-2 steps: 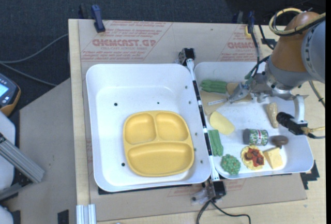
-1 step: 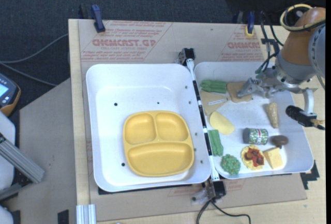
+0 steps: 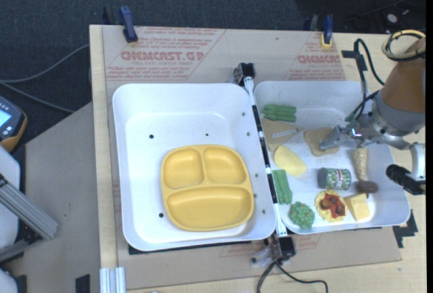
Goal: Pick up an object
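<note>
The right bin (image 3: 304, 92) holds several toy foods. Among them are green beans (image 3: 279, 111), a pale yellow lemon-like piece (image 3: 289, 160), a green-labelled can (image 3: 335, 178), broccoli (image 3: 302, 215), a pizza slice (image 3: 329, 205) and a cheese wedge (image 3: 360, 207). My gripper (image 3: 333, 139) reaches in from the right and hangs low over the bin's middle. It is right beside a flat tan piece (image 3: 313, 143), which it partly covers. I see nothing lifted off the bin floor.
The left bin (image 3: 135, 109) bears a yellow divided plate (image 3: 206, 187). A long green vegetable (image 3: 281, 185) lies by the wall between the bins. A corn-like piece (image 3: 361, 162) and a small brown item (image 3: 367, 185) lie under the wrist. Blue clamps (image 3: 126, 22) hold the board's far edge.
</note>
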`<act>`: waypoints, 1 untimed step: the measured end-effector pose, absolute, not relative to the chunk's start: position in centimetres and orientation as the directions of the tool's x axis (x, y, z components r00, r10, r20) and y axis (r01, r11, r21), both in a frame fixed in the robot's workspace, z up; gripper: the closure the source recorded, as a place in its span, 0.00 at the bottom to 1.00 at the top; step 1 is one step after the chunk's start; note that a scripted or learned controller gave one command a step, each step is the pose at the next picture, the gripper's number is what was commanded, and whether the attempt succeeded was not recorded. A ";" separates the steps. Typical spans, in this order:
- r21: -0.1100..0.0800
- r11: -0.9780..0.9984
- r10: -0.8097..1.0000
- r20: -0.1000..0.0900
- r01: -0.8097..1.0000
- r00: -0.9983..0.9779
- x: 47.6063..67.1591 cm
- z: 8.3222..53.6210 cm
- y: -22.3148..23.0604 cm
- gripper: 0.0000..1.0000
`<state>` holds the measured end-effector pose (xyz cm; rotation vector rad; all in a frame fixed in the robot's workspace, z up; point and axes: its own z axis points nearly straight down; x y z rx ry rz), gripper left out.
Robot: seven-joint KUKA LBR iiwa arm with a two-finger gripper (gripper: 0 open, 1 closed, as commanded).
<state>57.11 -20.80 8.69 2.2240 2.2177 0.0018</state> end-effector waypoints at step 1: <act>0.002 -0.002 1.000 0.001 1.000 0.002 48.7 8.7 -15.3 0.00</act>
